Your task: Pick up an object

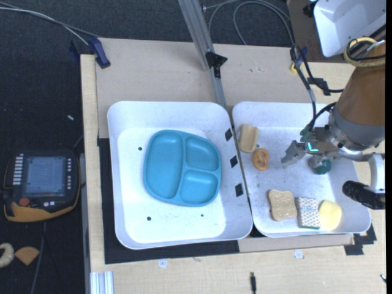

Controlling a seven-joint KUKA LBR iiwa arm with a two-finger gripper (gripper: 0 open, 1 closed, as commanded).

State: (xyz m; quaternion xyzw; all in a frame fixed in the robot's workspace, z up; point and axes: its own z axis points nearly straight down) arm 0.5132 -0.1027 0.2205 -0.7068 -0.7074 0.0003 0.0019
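Observation:
My gripper (304, 153) hangs over the middle of the right bin (278, 116), under the orange-banded wrist. A small dark teal round thing (322, 166) sits right beside it, partly hidden by the gripper body. Left of the gripper lie a tan bread piece (247, 138) and a small orange pretzel-like piece (261, 159). Along the bin's front edge are a toast slice (282, 204), a patterned sponge (308, 213) and a yellow lemon-like piece (331, 214). Nothing is visibly held.
The left bin (128, 225) holds a blue divided plate (182, 166). A metal pole (202, 29) slants down to the seam between the bins. A teach pendant (41, 182) lies on the floor at the left.

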